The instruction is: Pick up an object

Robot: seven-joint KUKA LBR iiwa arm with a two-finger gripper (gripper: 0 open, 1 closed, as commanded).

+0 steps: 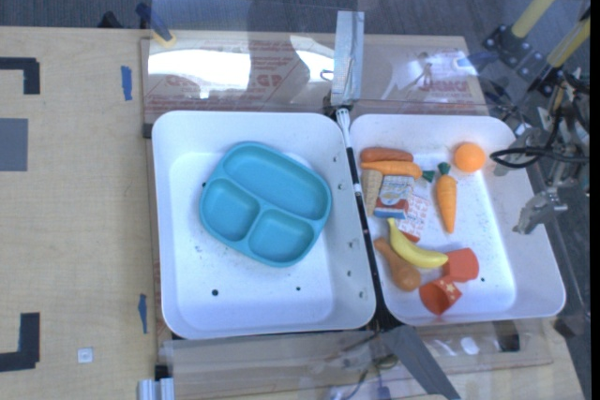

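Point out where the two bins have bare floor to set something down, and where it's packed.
Left bin: bare floor rings the blue tray, widest along the near edge. Right bin: bare strip along its right side, past the carrot and orange. Crowded around the banana and red cups.

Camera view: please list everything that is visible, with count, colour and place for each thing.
bins: 2, white, side by side on the bench
divided plate: 1, blue, in the left bin
orange ball: 1, orange, far corner of the right bin
carrot: 1, orange with green top, right bin
hot dog: 1, brown and orange, far left part of the right bin
small carton: 1, white with red and blue print, right bin
banana: 1, yellow, right bin
red pieces: 2, red, near side of the right bin
gripper: 1, grey metal, above the right bin's right edge
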